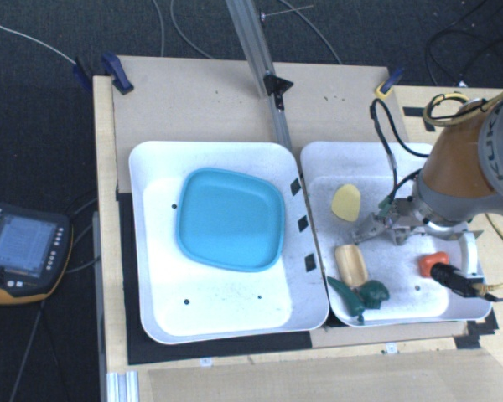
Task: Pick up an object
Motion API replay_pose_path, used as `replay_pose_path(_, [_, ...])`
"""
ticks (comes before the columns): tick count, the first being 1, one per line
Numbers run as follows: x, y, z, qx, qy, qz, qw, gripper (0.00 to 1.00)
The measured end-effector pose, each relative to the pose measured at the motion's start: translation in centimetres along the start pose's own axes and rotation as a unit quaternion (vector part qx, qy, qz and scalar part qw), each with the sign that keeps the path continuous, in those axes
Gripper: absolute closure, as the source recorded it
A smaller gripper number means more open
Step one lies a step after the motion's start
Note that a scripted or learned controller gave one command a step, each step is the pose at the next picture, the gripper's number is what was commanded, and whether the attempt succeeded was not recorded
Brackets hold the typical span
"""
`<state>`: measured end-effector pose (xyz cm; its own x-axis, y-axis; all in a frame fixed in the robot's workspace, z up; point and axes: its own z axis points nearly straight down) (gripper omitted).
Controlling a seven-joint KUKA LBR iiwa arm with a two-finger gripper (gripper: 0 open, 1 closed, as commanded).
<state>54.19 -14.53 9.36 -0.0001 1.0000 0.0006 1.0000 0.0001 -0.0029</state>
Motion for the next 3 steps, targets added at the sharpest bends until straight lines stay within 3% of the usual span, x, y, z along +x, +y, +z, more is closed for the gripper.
replay_pose_path(1, [0.0,0.1,-1.3,-0.002,0.0,0.0,1.0,1.0])
replay_pose_path(3, [0.5,1.1,-11.5,-0.004,-0.001,0.0,1.0,1.0])
